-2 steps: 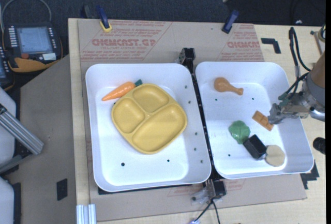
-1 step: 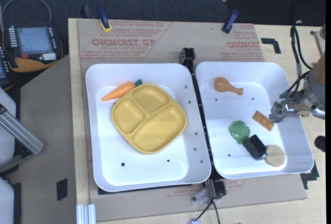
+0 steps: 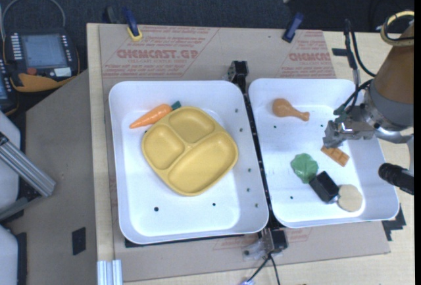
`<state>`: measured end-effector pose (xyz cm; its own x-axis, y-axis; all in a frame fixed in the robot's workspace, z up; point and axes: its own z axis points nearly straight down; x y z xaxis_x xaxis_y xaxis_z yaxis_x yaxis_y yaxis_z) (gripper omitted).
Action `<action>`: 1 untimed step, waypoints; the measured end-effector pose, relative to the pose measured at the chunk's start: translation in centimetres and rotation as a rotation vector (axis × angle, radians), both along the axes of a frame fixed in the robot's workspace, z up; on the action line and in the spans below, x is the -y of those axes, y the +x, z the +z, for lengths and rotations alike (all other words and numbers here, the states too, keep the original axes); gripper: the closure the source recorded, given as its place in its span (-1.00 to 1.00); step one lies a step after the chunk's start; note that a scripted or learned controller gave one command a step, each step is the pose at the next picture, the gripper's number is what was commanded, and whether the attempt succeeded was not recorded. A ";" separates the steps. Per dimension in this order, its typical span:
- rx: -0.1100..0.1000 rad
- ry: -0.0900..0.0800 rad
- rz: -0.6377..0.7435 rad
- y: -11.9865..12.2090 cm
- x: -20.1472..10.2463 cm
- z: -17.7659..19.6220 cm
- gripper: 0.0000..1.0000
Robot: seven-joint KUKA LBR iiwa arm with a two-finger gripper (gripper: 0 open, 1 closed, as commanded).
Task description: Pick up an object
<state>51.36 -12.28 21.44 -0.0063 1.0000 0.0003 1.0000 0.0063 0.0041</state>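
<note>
I see the right white shallow bin (image 3: 289,208) with the metal two-finger gripper (image 3: 334,137) over its right side. I cannot tell its state. The small orange flat block (image 3: 336,156) lies just below it, long axis slanting down-right.

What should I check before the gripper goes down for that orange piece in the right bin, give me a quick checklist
1. Gripper over the right bin: ok.
2. Gripper above the orange piece: ok, just over its upper end.
3. Finger opening: cannot tell.
4. Room around the piece: ok, green piece and black block lie apart from it.
5. Anything held already: cannot tell.
</note>
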 end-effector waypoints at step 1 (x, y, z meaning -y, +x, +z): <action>-0.001 0.000 0.000 1.0 -5.3 0.6 1.00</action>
